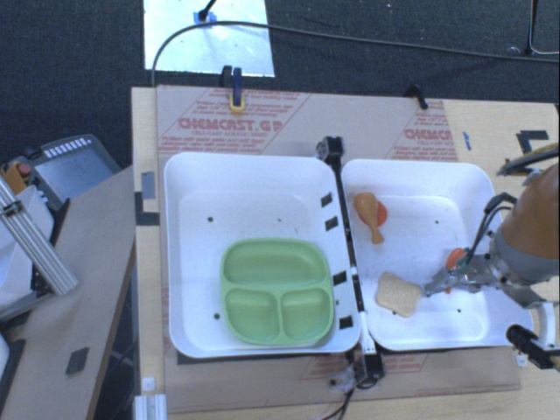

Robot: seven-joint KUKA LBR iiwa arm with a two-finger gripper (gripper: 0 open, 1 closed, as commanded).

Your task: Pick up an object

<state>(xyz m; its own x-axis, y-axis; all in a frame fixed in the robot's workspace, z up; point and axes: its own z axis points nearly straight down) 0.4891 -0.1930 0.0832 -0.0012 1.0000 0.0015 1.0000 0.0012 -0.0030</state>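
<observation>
Claw (435, 289) low in right bin (420, 178), just right of bread slice (398, 295); grip state unreadable (blurred). Advice: centre over slice, descend squarely, avoid orange piece (455, 257) beyond.

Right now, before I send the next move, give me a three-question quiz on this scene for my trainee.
1. True or false: the green divided tray lies in the right bin.
2. Which is nearest the end effector? A) the drumstick-shaped toy B) the tan bread-slice toy C) the green divided tray
3. Fill in: the small orange-red object lies in the ____ bin.

Key: 1 false, it lies in the left bin; 2 B; 3 right.
</observation>
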